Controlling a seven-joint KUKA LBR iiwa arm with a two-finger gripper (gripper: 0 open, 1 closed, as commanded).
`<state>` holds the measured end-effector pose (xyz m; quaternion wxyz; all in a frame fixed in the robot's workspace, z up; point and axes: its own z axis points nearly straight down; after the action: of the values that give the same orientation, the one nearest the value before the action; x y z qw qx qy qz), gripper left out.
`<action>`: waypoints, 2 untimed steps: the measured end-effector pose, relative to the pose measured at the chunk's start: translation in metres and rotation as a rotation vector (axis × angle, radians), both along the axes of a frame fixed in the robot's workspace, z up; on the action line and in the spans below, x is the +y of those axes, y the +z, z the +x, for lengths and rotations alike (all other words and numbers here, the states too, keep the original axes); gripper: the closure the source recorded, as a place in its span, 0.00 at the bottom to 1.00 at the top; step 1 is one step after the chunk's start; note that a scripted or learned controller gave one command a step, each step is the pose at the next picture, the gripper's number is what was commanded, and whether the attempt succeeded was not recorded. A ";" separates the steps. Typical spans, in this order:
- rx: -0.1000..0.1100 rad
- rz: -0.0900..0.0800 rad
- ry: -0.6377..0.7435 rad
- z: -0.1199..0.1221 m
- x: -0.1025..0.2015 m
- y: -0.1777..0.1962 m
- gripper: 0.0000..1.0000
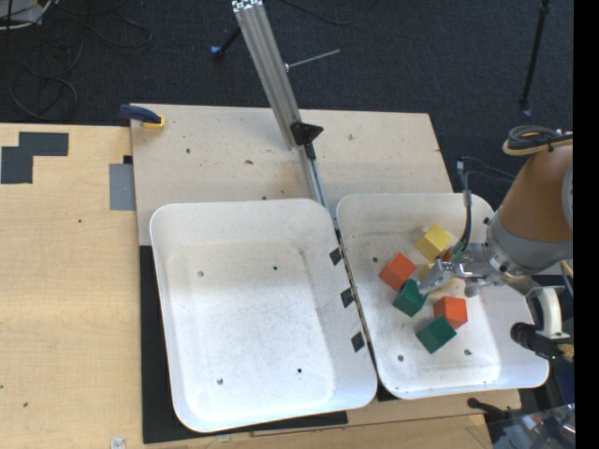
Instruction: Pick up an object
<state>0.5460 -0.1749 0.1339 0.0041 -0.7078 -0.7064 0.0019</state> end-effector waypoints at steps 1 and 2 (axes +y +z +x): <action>-0.028 -0.009 0.004 0.007 -0.002 -0.012 0.00; -0.029 -0.008 -0.003 0.008 -0.003 -0.003 1.00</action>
<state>0.5536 -0.1779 0.1309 -0.0091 -0.7087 -0.7054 -0.0058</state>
